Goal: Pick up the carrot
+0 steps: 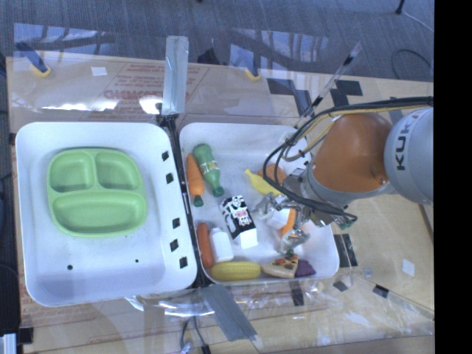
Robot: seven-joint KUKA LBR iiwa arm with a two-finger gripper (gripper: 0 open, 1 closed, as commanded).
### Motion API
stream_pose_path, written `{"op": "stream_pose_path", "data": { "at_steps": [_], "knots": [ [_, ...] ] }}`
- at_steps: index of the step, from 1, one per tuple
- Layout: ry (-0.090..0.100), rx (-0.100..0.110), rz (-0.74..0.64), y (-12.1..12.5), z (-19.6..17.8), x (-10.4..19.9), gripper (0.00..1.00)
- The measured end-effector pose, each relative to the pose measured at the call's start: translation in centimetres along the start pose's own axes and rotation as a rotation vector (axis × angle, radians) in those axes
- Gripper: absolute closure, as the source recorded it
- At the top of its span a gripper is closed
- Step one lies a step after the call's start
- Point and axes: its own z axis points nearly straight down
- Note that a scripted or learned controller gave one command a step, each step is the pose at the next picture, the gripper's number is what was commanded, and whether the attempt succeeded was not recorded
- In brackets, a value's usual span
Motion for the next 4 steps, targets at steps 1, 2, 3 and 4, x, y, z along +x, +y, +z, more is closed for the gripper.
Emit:
{"op": "stream_pose_path", "data": {
  "at_steps": [1,2,3,4],
  "knots": [
    [-0.002,0.002,-0.003,0.0,-1.1,-0.2,1.00],
    [-0.004,0.003,-0.007,0.0,-2.1,-0.4,1.00],
    [-0.004,0.003,-0.007,0.0,-2.1,-0.4,0.00],
    [-0.004,0.009,0.012,1.5,-7.4,2.5,0.00]
  ]
}}
